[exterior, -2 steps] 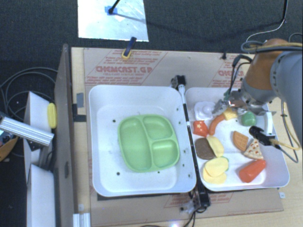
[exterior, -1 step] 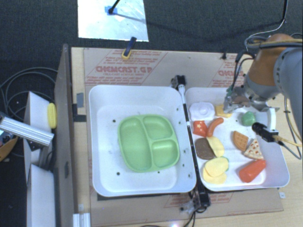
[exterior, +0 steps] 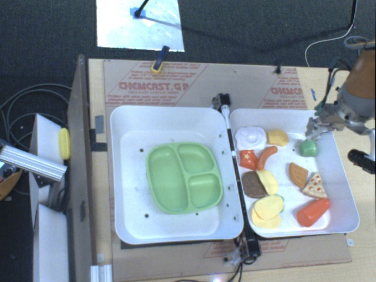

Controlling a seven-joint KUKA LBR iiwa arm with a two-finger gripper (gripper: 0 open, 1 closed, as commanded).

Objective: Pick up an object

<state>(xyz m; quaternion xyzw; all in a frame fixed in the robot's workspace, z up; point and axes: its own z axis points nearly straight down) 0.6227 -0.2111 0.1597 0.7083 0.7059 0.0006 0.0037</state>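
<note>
The gripper [exterior: 318,128] hangs over the right bin [exterior: 346,175], just above a small green ball [exterior: 308,147]. I cannot tell how its grip stands. The ball sits right of a yellow block [exterior: 278,137].

A small green ball [exterior: 308,148], round and smooth, sits in the right bin [exterior: 346,181] near its far right corner, just below the gripper [exterior: 317,129] tips, seemingly touching them, not between them.
</note>
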